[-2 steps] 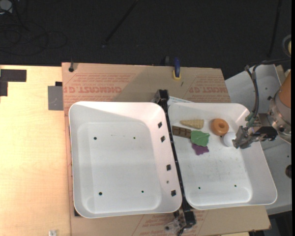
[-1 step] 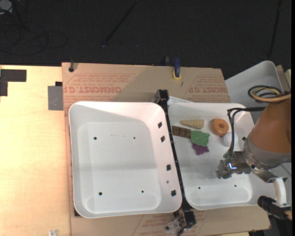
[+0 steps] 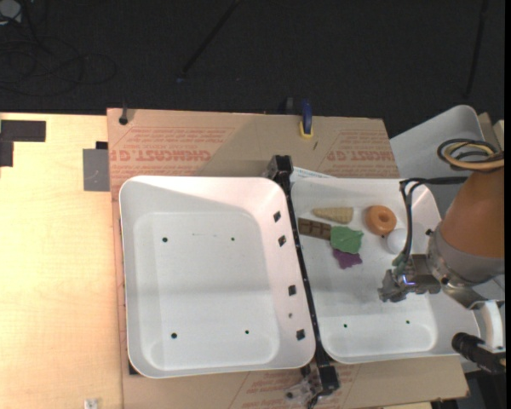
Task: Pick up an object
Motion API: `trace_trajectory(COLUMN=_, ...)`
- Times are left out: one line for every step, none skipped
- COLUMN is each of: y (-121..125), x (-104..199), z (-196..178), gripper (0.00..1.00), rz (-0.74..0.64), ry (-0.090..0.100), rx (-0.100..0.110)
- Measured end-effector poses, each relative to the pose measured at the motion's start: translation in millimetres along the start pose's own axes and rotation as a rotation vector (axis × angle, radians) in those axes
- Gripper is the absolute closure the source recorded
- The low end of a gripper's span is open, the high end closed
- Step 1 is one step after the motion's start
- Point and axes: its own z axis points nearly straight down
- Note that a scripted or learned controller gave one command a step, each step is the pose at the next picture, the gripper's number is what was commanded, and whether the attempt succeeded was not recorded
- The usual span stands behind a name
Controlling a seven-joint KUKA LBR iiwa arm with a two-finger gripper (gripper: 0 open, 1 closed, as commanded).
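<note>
Our gripper (image 3: pixel 398 286) hovers at lower right of the right bin (image 3: pixel 375 343); we cannot tell its state. We should centre over the orange ring (image 3: pixel 380 220) above it.

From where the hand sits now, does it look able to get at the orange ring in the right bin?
Probably yes. The hand sits low over the right bin, and the orange ring lies apart from it on the bin floor, with bare floor between. The green piece lies to the ring's side, not across the path.
</note>
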Motion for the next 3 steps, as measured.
trace_trajectory(y=2, x=66, z=-171, gripper=1.0, rz=-0.014, ry=-0.001, rx=-0.019)
trace_trajectory(y=-1, x=7, z=-107, gripper=1.0, rz=0.001, ry=-0.002, rx=0.003)
trace_trajectory(y=0, x=18, z=-153, gripper=1.0, rz=-0.007, ry=-0.002, rx=-0.007)
